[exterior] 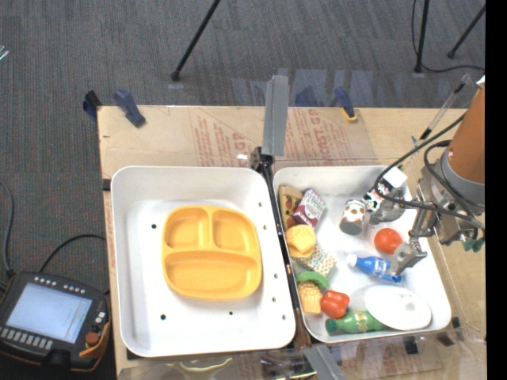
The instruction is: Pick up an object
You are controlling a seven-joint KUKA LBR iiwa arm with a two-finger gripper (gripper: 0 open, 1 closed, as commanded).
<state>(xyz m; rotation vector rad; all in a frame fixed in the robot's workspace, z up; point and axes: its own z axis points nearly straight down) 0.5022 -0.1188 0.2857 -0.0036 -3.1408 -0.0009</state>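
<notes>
Several small toys crowd the right bin (329, 175), and the likeliest one to pick is the blue bottle (372, 267), which lies on its side on the bin floor with its white cap pointing left. The gripper (406, 257) sits just to the right of that bottle, at or very near its base. Whether it is released or clenched cannot be told from this slanting view, and nothing is seen held in it.

An orange-red ball (387, 240) lies just behind the blue bottle, close enough to be knocked. A white oval dish (398, 308) lies just in front of the bottle and to its right. A green bottle (354, 321) and a red pepper (334, 301) lie in front of it and to its left. A black-and-white spotted can (353, 216) stands further behind the bottle and to its left.

To do this step well, I judge the gripper should be centred over the middle of the blue bottle and close across its narrow width, not along its length. It should come down straight so that the ball is not pushed away. The bottle looks smooth and round, so it may roll or slip out of an off-centre hold; a slow lift would show whether it has truly come up.

Well to the left of the blue bottle, the left bin (127, 212) holds a yellow divided tray (212, 252), which plays no part here.
</notes>
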